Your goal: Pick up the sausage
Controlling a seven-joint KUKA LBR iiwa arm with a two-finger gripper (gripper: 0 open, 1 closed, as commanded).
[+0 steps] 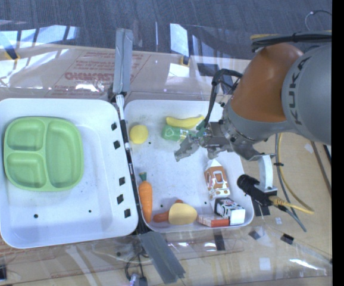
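Note:
The sausage (160, 217) is a short red-brown piece lying at the front edge of the right bin (166, 171). It sits between the tip of an orange carrot (145, 199) and a yellow pear-like fruit (183, 214) that covers its right end. My gripper (185, 148) hangs over the middle of the right bin, just below a banana (184, 122) and a green item (172, 133). It is well behind the sausage and apart from it. Nothing shows in the gripper.
A yellow lemon (138, 134) lies at the right bin's back left. A small orange-labelled bottle (217, 182), a black-and-white box (229, 208) and a red box (213, 221) crowd the front right corner. The left bin (100, 207) holds a green divided plate (43, 153).

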